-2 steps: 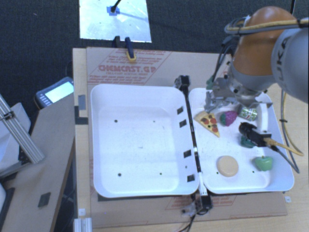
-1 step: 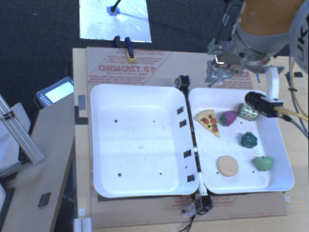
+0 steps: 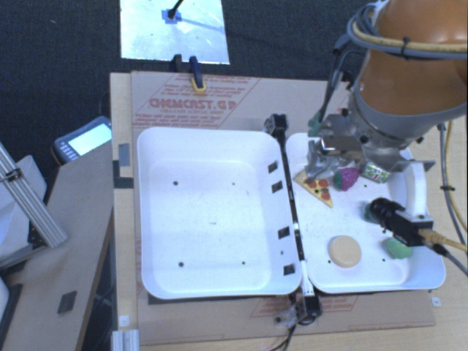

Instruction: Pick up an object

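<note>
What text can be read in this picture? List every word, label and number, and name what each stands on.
"CHEMCAST GP": large red print on the brown sheet.
Smaller red lines above and below it: too small to read.
Lit screen of the grey device at far left: blurred, unreadable.
Green-and-white packet in the right bin: print too small to read.

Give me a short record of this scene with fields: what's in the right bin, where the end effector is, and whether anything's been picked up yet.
bins: left bin and right bin, side by side
right bin contents: pizza slice toy, magenta object, tan round disc, green object
end effector: low over the right bin's upper left area, just above the pizza slice toy
picked up: nothing visibly lifted; all four items lie on the bin floor
grasp state: cannot tell from this view
</note>
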Robot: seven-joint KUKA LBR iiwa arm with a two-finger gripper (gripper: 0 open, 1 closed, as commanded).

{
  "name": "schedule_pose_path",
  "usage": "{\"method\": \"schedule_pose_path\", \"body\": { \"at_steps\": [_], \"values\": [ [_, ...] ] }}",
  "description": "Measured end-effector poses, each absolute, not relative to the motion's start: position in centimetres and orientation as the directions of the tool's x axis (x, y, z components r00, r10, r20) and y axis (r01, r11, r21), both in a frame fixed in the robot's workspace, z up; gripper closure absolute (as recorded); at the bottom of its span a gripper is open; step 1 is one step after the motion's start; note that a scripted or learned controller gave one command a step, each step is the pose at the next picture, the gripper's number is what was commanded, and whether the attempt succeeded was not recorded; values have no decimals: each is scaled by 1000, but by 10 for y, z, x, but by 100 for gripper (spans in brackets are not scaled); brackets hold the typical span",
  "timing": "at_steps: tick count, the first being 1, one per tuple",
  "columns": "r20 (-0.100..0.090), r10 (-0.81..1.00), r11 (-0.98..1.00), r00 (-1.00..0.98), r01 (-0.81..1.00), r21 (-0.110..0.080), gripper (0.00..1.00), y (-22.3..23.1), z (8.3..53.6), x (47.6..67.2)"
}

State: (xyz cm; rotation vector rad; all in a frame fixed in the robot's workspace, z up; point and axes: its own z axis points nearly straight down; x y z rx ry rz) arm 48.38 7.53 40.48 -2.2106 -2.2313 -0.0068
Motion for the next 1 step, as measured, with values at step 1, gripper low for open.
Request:
{"method": "schedule_pose_path", "body": {
  "at_steps": [1],
  "values": [
    [2, 1000, 8, -8, 1000, 5, 100, 121, 422, 516]
  ]
}}
